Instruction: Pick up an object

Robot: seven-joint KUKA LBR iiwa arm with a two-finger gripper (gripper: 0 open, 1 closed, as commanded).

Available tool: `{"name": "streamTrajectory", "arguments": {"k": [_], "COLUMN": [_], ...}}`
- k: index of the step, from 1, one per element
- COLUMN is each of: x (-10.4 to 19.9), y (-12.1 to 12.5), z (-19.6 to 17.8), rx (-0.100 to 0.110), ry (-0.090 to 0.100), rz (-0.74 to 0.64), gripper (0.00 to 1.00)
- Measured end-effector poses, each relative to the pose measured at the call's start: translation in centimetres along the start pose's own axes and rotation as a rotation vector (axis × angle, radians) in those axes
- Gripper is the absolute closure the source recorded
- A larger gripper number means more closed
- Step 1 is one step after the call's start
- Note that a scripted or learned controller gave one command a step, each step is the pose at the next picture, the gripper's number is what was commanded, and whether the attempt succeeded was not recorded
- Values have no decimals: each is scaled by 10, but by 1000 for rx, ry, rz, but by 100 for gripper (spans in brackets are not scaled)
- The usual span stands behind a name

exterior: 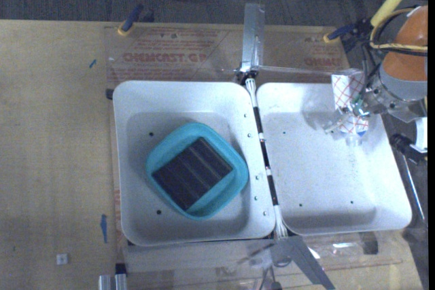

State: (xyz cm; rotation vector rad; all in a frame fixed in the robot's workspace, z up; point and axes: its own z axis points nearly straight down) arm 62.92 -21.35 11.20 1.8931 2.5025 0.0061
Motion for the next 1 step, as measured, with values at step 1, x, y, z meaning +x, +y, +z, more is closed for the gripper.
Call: {"name": "streamTrajectory", "arguments": {"k": [1], "x": [59], "y": [11], "z": [-66], "rx": [3], "ry": [-1], "rz": [-52], "gripper": [100]}}
